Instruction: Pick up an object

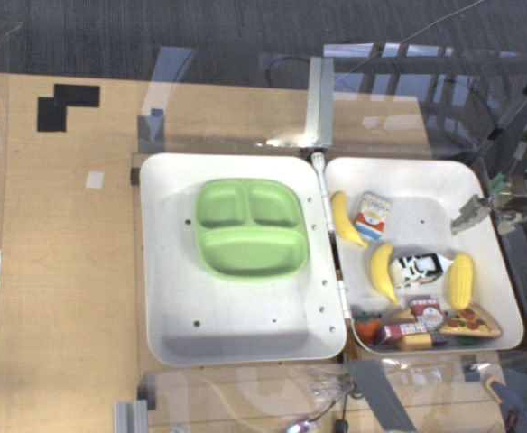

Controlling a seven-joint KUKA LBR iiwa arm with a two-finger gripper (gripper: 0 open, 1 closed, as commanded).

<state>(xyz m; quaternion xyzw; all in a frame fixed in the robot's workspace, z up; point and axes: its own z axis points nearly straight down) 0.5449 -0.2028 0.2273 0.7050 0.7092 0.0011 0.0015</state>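
The claw [480, 209] hangs over the right bin [426, 174] at its three o'clock edge; I cannot tell its state. Corn [460, 280] lies at five o'clock.

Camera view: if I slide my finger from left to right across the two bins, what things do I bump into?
Green divided plate → banana by the divider → small carton → black-and-white cow-print pack → corn cob → the arm's jaws.

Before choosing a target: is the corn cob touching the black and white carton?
Apart. The camera view shows a strip of white bin floor between the corn cob and the black and white carton.
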